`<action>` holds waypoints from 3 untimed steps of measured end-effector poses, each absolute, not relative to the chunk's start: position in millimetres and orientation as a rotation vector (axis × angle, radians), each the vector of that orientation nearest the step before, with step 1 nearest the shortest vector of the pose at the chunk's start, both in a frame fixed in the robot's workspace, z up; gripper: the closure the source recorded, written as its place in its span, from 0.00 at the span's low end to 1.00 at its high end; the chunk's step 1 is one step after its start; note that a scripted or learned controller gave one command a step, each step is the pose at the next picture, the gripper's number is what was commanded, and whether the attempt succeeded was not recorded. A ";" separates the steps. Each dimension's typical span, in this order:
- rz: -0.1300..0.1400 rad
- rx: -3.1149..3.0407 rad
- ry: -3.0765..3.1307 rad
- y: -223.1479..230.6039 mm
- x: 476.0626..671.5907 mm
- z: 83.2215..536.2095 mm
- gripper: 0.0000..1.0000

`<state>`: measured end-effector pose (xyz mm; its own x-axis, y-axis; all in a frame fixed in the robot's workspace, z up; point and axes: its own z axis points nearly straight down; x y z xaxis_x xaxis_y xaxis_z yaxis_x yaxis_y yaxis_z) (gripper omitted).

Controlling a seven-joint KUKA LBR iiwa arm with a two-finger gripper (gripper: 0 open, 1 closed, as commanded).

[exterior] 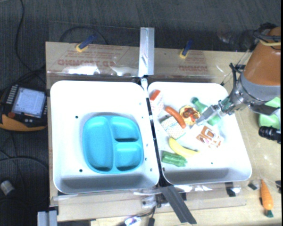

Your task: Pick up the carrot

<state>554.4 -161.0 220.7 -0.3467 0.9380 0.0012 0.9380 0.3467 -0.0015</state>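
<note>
The carrot (pixel 175 116) lies ungrasped in the right bin (pixel 236 166) beside a banana (pixel 181 148), while the gripper (pixel 203 115), its state impossible to tell, hovers just beside it, so the pick remains undone.

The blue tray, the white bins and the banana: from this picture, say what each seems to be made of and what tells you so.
Blue tray: probably moulded plastic, one even colour, rounded compartments, soft sheen.
White bins: likely plastic too, smooth and slightly glossy with rounded corners.
Banana: seems a toy, probably plastic, given its flat uniform yellow; too small to be sure.
</note>
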 end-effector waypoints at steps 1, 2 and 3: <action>0.000 -1.821 -2.558 -125.0 555.5 246.5 0.00; 0.003 -1.721 -2.627 -118.1 604.0 199.8 0.00; -0.003 -1.812 -2.576 -116.8 645.0 95.8 0.00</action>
<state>645.0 -116.8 95.8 -0.3380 0.9411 -0.0053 0.9411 0.3380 0.0063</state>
